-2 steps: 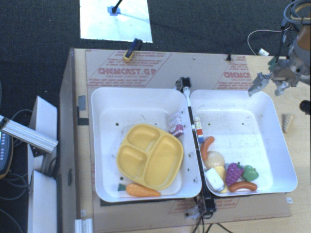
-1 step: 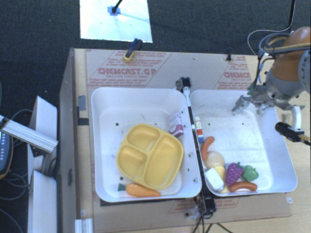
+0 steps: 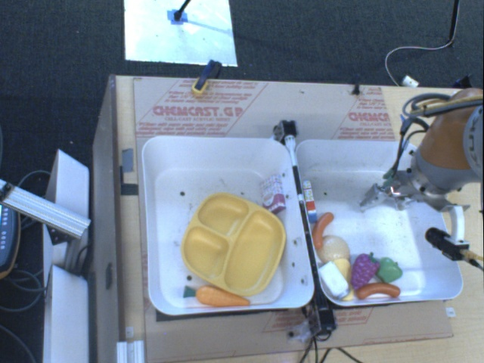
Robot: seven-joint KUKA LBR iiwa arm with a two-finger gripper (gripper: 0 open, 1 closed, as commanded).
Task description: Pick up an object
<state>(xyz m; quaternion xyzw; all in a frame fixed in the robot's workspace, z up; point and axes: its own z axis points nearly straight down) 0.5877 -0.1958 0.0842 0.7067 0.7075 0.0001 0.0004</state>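
My gripper (image 3: 383, 194) hangs low over the upper middle of the right bin (image 3: 355, 153), above bare white floor with no object under it. The toy food lies in that bin's front left corner, well below and left of the gripper: an orange sausage (image 3: 323, 229), a cream round piece (image 3: 335, 248), a white block (image 3: 333, 279), purple grapes (image 3: 364, 269), a green pepper (image 3: 390, 269) and a red sausage (image 3: 378, 291). The left bin (image 3: 162, 203) holds a yellow divided plate (image 3: 234, 242), a carrot (image 3: 221, 297) and a small can (image 3: 273, 193).
The arm's orange band (image 3: 442, 131) and grey wrist come in over the right bin's far right edge. A thin tube (image 3: 307, 199) lies along the divider between the bins. Cardboard (image 3: 227, 108) lines the bench behind the bins. Cables run at the upper right.
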